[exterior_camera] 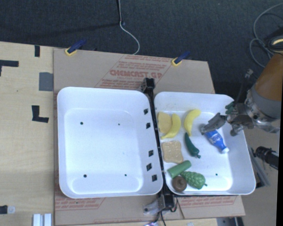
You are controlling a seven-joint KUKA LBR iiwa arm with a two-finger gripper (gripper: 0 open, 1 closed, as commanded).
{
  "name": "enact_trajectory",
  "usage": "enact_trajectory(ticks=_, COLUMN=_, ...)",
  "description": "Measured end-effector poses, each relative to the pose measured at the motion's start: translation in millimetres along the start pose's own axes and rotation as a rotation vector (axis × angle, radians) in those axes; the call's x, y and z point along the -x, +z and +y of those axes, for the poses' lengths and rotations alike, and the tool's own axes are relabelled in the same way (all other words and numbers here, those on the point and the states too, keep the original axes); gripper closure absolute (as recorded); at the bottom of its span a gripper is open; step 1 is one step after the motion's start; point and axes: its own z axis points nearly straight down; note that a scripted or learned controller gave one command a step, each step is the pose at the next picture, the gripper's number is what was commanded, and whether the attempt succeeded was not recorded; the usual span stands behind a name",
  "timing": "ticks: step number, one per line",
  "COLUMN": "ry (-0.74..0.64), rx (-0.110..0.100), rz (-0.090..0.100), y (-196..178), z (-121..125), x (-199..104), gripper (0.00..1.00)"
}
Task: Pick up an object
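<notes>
We see the grey arm w/ orange band (272, 81) reaching in from the right, wrist bent over the right-hand shallow white bin (240, 160), and the two-finger gripper (224, 127) hanging over that bin's upper right part. Its fingers look spread: one dark finger (212, 123) juts left, the other sits nearer the wrist, w/ nothing between them. A small blue-and-white tube (217, 140) lies just below the gripper; whether they touch we can't tell. Other objs in the same bin: yellow plastic banana (192, 119) near the top centre, pale yellow rounded piece (168, 125) by the divider, dark green chilli-shaped pepper (192, 146) beside the tube, tan square cracker (172, 151), green cylinder (179, 168), bumpy green lump (194, 179) and brown round item (179, 183) at the bottom. The left-hand white bin (102, 141) sits alongside.
</notes>
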Motion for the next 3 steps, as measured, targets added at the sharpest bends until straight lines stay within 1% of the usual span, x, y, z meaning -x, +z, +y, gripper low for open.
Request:
enact_trajectory(ticks=1, ry=-0.005, rx=-0.006, rz=0.002, y=95, z=35, x=-54, gripper=0.0)
enact_trajectory(ticks=2, ry=0.007, rx=0.002, rz=0.002, y=191, z=11, x=9, gripper=0.0)
enact_trajectory(ticks=3, ry=0.0, rx=0.003, rz=0.002, y=176, z=13, x=5, gripper=1.0)
